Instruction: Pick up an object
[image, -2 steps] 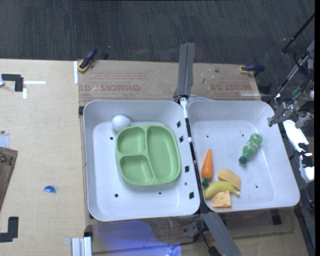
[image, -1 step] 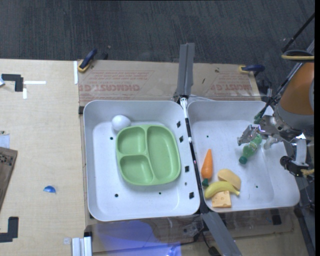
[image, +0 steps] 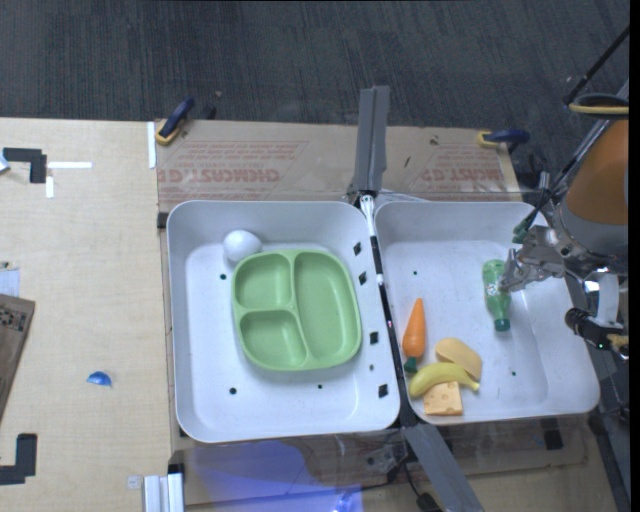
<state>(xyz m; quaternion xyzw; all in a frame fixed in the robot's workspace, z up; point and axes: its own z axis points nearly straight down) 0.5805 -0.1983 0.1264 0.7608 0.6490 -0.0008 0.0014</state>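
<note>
The gripper (image: 520, 268) hangs over the right bin (image: 560, 395), and whether its fingers are apart or together cannot be told from this slanted view; the green bottle (image: 495, 292) lies just to its left and slightly nearer the camera, close to the fingertips, though contact cannot be judged. Further left and nearer sit the carrot (image: 414, 328), the banana (image: 440, 378) and two yellow cheese-like wedges (image: 452, 375) — all well apart from the gripper — while beyond the divider the left bin (image: 200, 400) holds a green divided plate (image: 296, 308) and a small white ball (image: 241, 243).
</note>
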